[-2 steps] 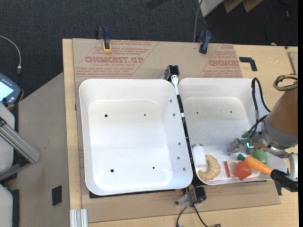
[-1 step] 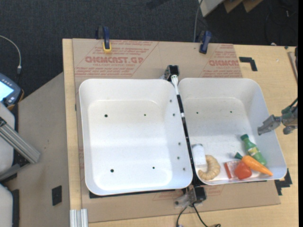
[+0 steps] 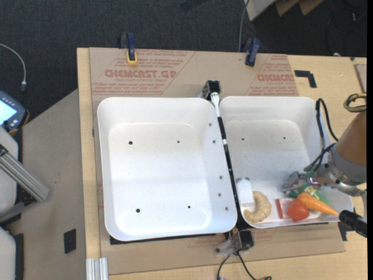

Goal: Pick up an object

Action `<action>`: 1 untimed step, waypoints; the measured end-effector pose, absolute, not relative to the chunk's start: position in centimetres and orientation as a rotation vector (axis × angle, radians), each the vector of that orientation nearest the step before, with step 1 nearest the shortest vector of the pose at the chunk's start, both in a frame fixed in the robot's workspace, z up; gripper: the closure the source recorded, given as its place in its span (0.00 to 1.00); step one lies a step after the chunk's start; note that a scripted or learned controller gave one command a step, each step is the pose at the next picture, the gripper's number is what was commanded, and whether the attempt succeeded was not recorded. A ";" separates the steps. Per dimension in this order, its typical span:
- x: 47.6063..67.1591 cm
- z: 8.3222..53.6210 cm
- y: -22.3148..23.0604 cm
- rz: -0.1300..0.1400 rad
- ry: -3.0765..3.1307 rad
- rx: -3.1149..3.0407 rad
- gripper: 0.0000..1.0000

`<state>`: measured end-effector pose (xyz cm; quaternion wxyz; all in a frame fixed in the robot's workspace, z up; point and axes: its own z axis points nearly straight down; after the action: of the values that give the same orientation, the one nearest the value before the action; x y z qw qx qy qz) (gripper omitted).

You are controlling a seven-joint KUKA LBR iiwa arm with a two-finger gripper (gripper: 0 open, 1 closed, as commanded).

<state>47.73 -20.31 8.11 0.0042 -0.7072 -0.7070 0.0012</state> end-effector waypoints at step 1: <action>47.9 9.8 -20.6 0.000 -2.221 -2.226 1.00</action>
<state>47.92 -20.55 9.85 -0.0016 -0.7079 -0.7063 0.0001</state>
